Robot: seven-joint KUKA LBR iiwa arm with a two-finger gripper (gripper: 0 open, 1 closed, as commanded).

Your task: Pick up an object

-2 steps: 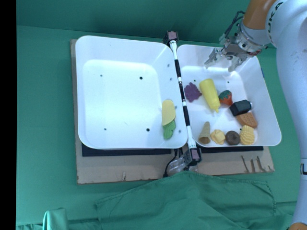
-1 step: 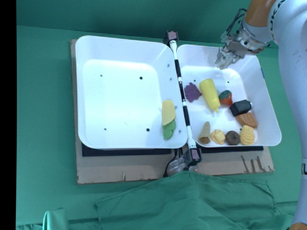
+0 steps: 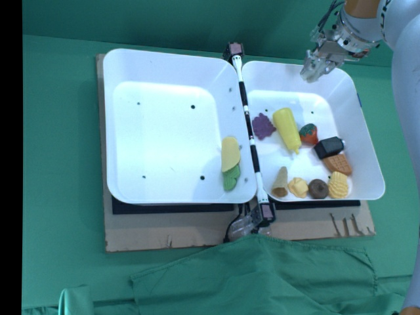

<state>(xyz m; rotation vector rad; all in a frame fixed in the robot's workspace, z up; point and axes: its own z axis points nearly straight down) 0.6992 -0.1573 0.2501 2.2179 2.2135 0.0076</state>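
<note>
Nearest you, a green cloth (image 3: 262,277) drapes the bench edge at six o'clock; just beyond sit two white bins, the left bin (image 3: 131,71) bearing a yellow-and-green toy (image 3: 230,163) at its four o'clock corner. The right bin (image 3: 367,156) gathers the likely targets: a yellow bottle (image 3: 287,128), purple grapes (image 3: 262,126), a strawberry (image 3: 308,134), cones and pastries. Farthest, at one o'clock, the gripper (image 3: 314,71) hovers over that bin's far rim, carrying nothing; you cannot tell its finger spread

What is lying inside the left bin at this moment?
Inside the left bin, against its right wall, lies a pale yellow piece overlapping a green piece. The green piece's upper part is covered, so its full shape cannot be told. A few small dark dots mark the floor.
</note>
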